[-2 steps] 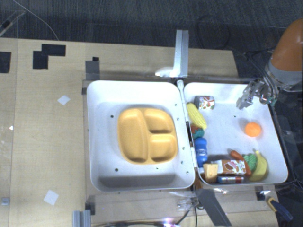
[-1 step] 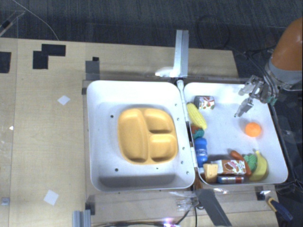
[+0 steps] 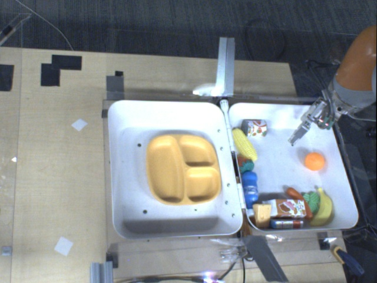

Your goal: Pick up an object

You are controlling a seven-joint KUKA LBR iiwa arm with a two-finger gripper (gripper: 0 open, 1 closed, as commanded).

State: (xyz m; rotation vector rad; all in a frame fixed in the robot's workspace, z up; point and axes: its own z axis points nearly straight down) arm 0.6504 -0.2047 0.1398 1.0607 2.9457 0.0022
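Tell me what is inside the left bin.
The left bin holds one yellow divided tray with three compartments, lying flat near its middle. Whatever lies beneath the tray is covered, so that cannot be seen.

Right bin (image 3: 277, 114) centre open; orange (image 3: 315, 161) nearby.

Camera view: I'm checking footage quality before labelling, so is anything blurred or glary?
Camera view: the gripper looks soft and small; the orange ball is slightly fuzzy; the yellow tray is evenly lit, casting a soft shadow in the left bin; no strong glare.
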